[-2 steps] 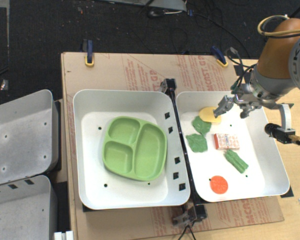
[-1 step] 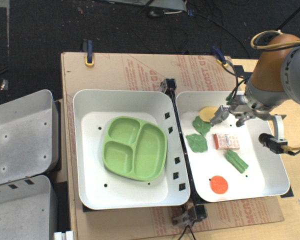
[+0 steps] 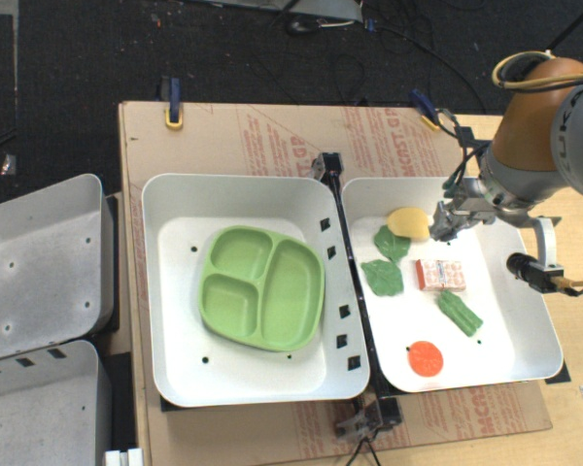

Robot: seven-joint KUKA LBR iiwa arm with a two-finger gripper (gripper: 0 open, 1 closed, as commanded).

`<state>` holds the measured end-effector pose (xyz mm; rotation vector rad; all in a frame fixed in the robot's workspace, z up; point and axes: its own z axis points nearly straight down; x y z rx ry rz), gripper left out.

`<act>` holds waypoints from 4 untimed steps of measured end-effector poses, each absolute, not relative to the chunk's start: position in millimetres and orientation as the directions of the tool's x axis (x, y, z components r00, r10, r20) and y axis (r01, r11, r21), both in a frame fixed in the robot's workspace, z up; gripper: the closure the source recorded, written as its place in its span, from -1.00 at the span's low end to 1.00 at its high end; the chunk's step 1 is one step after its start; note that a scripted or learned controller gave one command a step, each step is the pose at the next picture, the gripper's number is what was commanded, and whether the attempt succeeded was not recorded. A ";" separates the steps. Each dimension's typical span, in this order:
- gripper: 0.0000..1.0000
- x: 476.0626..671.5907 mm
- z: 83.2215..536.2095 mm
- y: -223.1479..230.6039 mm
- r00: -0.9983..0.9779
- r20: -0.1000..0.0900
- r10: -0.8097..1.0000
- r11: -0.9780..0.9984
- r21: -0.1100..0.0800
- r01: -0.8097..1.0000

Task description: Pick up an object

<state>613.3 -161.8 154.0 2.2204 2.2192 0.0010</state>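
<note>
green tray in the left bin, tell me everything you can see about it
The green tray is a light green divided plate that looks like smooth plastic, with rounded corners and three compartments: one large on its right side and two smaller on its left. It lies flat, open side up, turned at a slight angle, near the middle of the left bin. Nothing sits in its compartments and nothing but the bin floor touches it. The gripper is over in the right bin, well apart from it.
</note>
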 end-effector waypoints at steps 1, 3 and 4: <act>1.00 611.0 197.6 -160.1 -0.002 -0.001 1.000 0.002 0.005 1.000; 1.00 623.8 278.4 -158.4 -0.003 -0.001 1.000 0.003 0.005 1.000; 1.00 615.1 261.4 -103.9 -0.007 0.001 1.000 0.007 -0.002 1.000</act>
